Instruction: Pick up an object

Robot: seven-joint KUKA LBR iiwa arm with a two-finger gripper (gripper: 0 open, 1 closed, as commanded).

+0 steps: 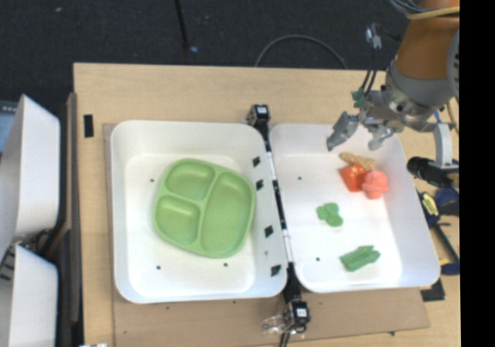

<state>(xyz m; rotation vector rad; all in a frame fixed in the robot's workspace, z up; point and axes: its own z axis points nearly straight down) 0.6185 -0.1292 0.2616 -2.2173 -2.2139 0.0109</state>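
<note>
My gripper (360,135) hangs open over the back of the right bin (309,144), its two grey fingers spread with nothing between them. Just below it lie a small tan piece (356,159), a red toy (353,177) and a pink toy (375,184), close together. Nearer the bin's middle sits a small green toy (330,214), and a longer green toy (360,258) rests near the front.
The left bin (131,260) holds a green divided plate (204,206). A black-clipped divider (274,199) runs between the bins. White boxes (31,175) stand at the far left, and dark tools (437,183) lie beside the right bin.
</note>
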